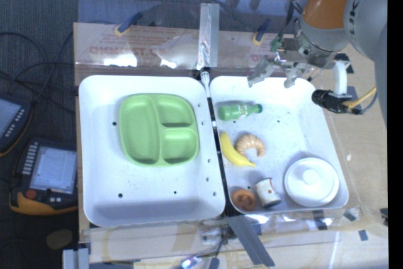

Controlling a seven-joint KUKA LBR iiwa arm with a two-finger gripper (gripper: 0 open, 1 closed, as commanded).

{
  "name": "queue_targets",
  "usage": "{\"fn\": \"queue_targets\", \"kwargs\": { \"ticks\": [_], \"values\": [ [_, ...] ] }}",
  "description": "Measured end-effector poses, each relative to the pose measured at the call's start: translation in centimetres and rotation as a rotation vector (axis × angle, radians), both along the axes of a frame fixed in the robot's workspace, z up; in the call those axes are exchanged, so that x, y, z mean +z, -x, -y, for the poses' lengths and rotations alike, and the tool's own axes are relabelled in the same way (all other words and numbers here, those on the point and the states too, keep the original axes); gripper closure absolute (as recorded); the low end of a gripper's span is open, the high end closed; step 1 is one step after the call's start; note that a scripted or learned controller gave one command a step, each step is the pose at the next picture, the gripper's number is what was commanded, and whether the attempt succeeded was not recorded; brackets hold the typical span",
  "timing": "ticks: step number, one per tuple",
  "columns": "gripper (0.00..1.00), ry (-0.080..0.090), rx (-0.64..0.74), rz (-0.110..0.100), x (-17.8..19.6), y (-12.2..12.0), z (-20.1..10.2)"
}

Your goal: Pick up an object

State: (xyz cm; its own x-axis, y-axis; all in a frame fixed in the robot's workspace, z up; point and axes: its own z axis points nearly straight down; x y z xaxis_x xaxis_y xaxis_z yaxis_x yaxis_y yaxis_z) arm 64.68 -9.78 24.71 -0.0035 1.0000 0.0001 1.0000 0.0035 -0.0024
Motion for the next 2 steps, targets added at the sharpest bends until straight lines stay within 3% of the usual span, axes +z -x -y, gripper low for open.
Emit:
{"fn": "queue_targets", "kwargs": {
  "ticks": [1,2],
  "values": [
    [0.00,0.001,-0.272,-0.002,-8.5,-2.1,-0.5],
    [0.00,0.001,-0.219,-0.001,-10.5,6.4,0.5]
  ]
}}
